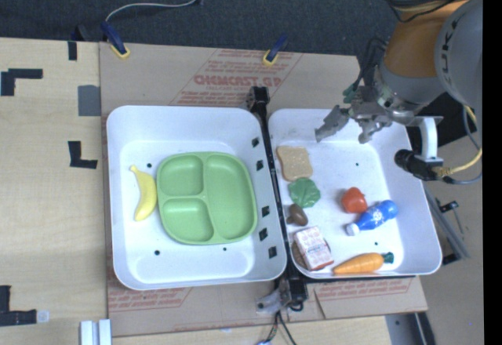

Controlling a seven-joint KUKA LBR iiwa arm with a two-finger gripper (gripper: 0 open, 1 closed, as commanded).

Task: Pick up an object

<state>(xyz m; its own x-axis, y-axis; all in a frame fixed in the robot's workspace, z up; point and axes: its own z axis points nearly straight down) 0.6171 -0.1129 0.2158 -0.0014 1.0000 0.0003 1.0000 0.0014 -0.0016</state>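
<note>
My gripper (347, 128) hangs over the back of the right bin (408, 218), its two fingers spread apart with nothing between them. Below it in that bin lie a slice of toast (294, 162), a green broccoli piece (304, 193), a small brown item (297, 215), a red tomato-like piece (354, 200), a blue and white bottle (374, 217), a pink and white box (313, 247) and an orange carrot (360, 263). The toast is the nearest, a little to the gripper's lower left.
The left bin (125, 179) holds a green divided plate (208, 197) and a yellow banana (144, 193) by its left side. Black clips line the wall between the bins (265, 179). Cardboard lies under both bins, and a cable runs along the back.
</note>
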